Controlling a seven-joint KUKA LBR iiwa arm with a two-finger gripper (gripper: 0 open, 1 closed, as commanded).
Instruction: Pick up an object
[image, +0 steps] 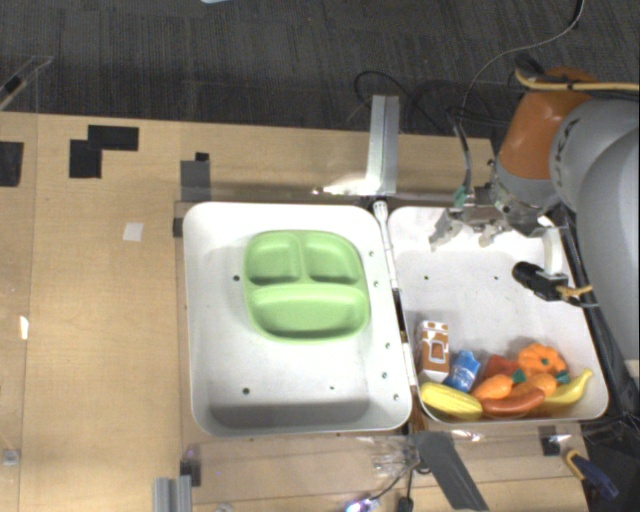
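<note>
The gripper (465, 232) is seen over the far end of the right bin (470, 290), its fingers spread apart with nothing between them. The objects to be picked are gathered well apart from it, along that bin's near edge — a yellow banana (449, 401), a small orange-and-white carton (433, 350), a blue item (463, 370) and a heap of orange and red toy food (520, 382). A green divided plate (305, 283) is set in the left bin (215, 330).
</note>
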